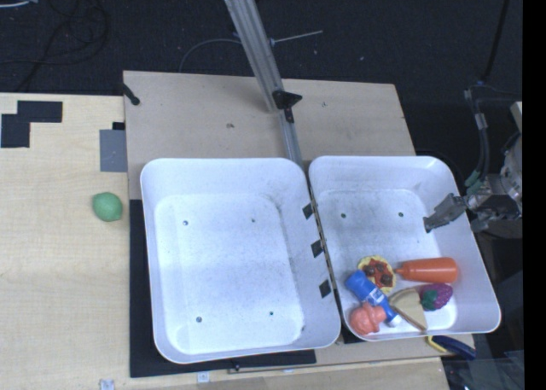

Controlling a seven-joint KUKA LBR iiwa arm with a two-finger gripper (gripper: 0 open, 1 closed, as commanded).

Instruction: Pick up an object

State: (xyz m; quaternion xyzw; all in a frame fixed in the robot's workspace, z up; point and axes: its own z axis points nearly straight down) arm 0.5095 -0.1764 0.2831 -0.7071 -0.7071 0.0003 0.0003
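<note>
I count two white bins: the left bin (pixel 226 252) and the right bin (pixel 384 192). In the right one I see six toys: one orange carrot (pixel 426 270), one blue bottle (pixel 368 290), one pink toy (pixel 367 318), one purple toy (pixel 437 296), one yellow and red toy (pixel 377 270), one tan wedge (pixel 409 307). One green ball (pixel 107 206) sits on the table (pixel 51 294).

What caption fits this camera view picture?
Claw hovers at right bin's edge above piled toys, green ball sitting outside.
</note>
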